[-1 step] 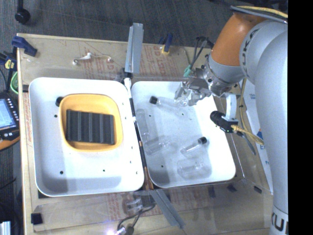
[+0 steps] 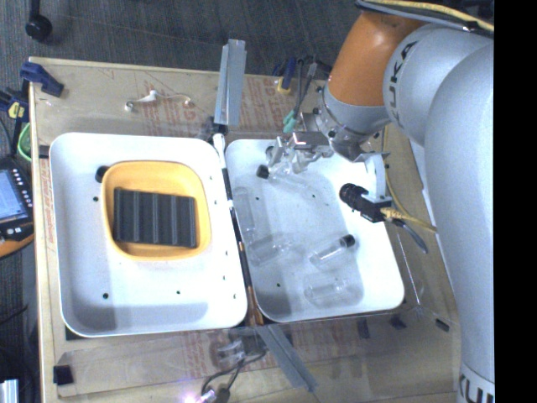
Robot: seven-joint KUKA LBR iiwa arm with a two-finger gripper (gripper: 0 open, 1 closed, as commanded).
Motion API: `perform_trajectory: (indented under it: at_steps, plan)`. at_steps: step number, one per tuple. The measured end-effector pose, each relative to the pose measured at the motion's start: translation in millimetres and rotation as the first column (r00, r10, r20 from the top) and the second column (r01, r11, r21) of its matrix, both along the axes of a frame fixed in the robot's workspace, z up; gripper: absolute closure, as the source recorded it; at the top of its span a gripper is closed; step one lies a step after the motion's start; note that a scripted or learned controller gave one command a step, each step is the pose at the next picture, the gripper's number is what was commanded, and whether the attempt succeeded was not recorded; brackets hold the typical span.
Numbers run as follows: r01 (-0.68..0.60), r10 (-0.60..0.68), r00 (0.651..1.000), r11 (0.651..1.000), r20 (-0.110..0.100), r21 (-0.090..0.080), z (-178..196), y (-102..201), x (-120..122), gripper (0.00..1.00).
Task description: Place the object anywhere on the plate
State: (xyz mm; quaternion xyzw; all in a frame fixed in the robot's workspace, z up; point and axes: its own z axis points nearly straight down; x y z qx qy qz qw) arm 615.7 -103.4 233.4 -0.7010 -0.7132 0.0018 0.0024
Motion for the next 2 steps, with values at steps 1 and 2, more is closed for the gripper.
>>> perform_trajectory:
  at_steps: [1, 2]
  plan:
    - [-0.032, 0.032, 0.999, 0.999, -0.008, 0.000, -25, 69, 39, 1.00]
    - [-0.248, 0.248, 0.969, 0.969, 0.002, 0.000, -7, 73, -18, 1.00]
